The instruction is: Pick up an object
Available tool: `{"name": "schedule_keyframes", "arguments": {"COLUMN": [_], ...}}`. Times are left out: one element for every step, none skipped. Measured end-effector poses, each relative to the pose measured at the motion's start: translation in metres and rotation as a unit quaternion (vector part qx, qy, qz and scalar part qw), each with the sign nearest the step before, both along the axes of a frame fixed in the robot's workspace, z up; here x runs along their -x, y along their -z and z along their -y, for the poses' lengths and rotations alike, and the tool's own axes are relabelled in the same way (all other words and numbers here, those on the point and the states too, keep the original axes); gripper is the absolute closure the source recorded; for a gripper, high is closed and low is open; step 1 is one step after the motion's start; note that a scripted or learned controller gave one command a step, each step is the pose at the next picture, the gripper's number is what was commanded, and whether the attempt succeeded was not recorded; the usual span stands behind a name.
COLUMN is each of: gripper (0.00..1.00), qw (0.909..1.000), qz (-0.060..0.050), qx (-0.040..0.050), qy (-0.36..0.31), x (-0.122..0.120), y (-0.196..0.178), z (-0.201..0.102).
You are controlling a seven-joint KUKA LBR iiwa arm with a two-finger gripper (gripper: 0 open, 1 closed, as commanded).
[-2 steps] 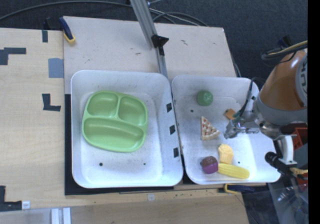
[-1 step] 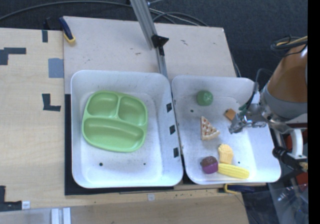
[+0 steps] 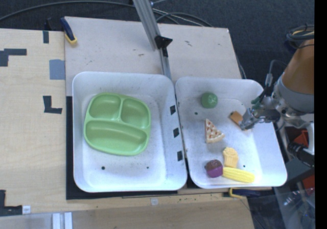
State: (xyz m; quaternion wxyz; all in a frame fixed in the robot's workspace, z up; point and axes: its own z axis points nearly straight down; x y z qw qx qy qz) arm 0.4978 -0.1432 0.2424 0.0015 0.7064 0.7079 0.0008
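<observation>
My claw (image 3: 249, 122) hangs at the right of the frame over the right bin (image 3: 265, 159), just beside a small orange piece (image 3: 235, 117) on its left; whether it touches or grips that piece, I cannot tell. Left of it lie a green ball (image 3: 209, 100) and a pizza slice (image 3: 212, 132), and lower in the frame a yellow piece (image 3: 230, 157), a corn cob (image 3: 238, 174) and a purple piece (image 3: 213, 168). The left bin (image 3: 122, 177) holds a green tray (image 3: 117, 123).

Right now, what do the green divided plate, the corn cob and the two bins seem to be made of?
The green divided plate looks like moulded plastic: one even colour, soft sheen, rounded compartment walls. The corn cob seems plastic toy food, judging by its bright, uniform yellow and smooth look; it is too small to be sure. The left bin and right bin appear matte white plastic, scuffed with dark specks.
</observation>
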Motion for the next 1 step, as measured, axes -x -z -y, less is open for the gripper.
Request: {"name": "schedule_keyframes", "arguments": {"gripper": [1.00], "qw": [1.0000], "qz": [-0.002], "qx": [-0.0013], "qy": [-0.002], "x": [-0.0033], "y": [-0.0068], "z": [-0.0495]}}
